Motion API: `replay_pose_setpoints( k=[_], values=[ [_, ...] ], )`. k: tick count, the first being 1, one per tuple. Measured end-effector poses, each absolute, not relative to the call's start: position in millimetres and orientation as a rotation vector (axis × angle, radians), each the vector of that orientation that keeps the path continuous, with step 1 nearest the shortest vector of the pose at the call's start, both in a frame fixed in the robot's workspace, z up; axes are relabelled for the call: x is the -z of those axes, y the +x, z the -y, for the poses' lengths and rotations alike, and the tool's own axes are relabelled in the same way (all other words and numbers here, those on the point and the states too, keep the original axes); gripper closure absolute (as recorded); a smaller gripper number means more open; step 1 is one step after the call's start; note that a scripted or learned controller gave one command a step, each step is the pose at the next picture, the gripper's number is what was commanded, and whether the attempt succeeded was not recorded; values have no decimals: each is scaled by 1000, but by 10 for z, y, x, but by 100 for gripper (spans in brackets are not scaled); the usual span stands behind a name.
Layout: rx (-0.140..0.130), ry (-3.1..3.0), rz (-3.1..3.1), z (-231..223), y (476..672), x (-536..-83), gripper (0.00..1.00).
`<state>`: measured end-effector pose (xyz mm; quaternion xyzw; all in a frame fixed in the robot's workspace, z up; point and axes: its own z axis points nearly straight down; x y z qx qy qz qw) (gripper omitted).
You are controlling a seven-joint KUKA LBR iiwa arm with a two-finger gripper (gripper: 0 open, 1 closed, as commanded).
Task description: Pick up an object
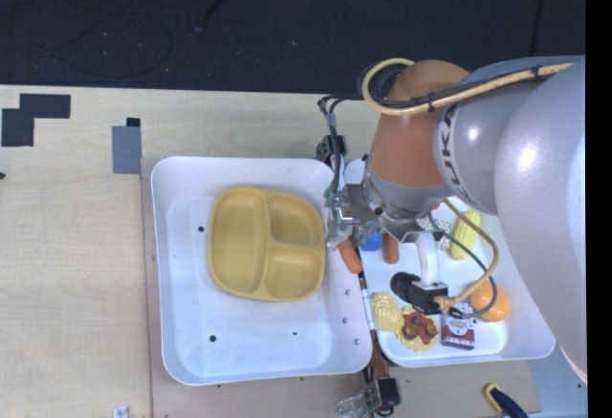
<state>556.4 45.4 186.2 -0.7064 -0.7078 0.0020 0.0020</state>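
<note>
**Gripper point(356, 227) at the shared wall of the two bins**

Arm point(516, 148) is in from the view's right, orange band point(416, 134) straight above the wrist from where I sit. The gripper is over the near edge of the right bin point(521, 338), hard against the wall it shares with the left bin point(239, 349). Released or clenched? I cannot tell from this feed, as the wrist body covers the tip. I see nothing held.

Closest thing to the gripper is an orange carrot-like piece point(350, 257). It lies just below the gripper in the view, along the dividing wall. Just beside the gripper on the view's right is a small blue piece point(371, 240), with a short orange piece point(390, 250) next to it. I can't say whether either one touches the gripper.

Further down the view from the gripper is a yellow corn cob point(386, 311). Beyond that, a flat red-and-yellow piece point(417, 330) sits beside a red-and-white pack point(459, 334). Well off to the gripper's right in the view, a long yellow piece point(466, 232) is partly hidden by cabling. Below it is a round orange fruit point(494, 304).

On the other side of the gripper, across the wall, a yellow divided plate point(263, 244) lies flat in the left bin. Its nearest rim is close to the gripper but apart from it.

The bench point(67, 263) runs pale and bare past the left bin, well away from the gripper.
</note>
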Motion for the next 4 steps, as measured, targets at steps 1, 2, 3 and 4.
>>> replay_pose_setpoints(
  k=[1,2,3,4],
  values=[
    [-7,-2219,2218,16,5170,-2179,100],
    [-7,-2217,2220,-591,4918,-2225,100],
    [-7,-2217,2221,-1090,4905,-2565,100],
    [-8,-2219,2220,-968,5397,-2376,100]
  ],
)
